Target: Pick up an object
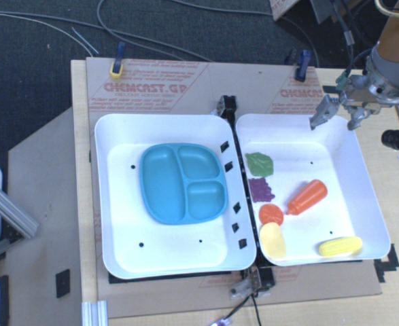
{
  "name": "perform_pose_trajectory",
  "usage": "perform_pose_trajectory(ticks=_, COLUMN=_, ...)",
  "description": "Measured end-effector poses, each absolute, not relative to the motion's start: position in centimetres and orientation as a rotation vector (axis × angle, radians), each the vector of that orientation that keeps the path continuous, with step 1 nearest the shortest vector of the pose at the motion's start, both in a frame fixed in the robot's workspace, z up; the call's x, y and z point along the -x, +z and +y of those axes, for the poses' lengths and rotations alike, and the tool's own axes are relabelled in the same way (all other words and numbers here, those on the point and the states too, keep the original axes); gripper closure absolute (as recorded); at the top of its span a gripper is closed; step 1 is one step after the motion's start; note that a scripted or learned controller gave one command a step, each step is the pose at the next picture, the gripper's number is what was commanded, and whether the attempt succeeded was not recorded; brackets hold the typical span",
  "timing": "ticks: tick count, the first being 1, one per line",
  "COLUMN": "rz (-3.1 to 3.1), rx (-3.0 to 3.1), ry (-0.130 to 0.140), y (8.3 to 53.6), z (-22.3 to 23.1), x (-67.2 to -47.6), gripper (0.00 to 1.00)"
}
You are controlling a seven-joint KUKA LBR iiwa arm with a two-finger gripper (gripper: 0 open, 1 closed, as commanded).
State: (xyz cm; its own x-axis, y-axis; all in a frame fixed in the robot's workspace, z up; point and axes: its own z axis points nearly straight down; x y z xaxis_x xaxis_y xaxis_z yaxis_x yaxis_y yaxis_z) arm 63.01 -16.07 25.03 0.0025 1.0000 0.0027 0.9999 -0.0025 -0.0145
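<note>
Nearest to us, at the front of the right bin (362, 182), we see a yellow corn (340, 246) lying on its side and, to its left, a pale yellow pear (273, 240) against the bin's left wall. Touching the pear's far end is a small red tomato (270, 214), and just beside that a carrot (307, 196) lies at a slant, its thick end pointing away from us. Farther back along the same wall we find purple grapes (260, 189) and, beyond them, a green leaf (259, 164). Our hand (340, 117) hangs over the far edge of this bin, well apart from all six toys, its two fingers (322, 113) spread wide with nothing between them. Above it the grey wrist rises toward the orange band at the upper right. The left bin (117, 236) holds a blue plate (183, 183) with three compartments, lying flat near its middle. Both bins sit side by side on the table (158, 80), whose board carries red lettering and two clamps (117, 66) at its far edge.
</note>
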Motion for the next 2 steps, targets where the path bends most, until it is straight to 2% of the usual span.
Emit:
perform_pose_trajectory(ticks=1, rz=-2.221, rx=2.221, ry=0.000, y=25.9, z=-16.0, x=-63.2, gripper=0.00)
perform_pose_trajectory(ticks=2, rz=-2.218, rx=2.217, ry=0.005, y=19.9, z=-15.4, x=-62.8, gripper=0.00)
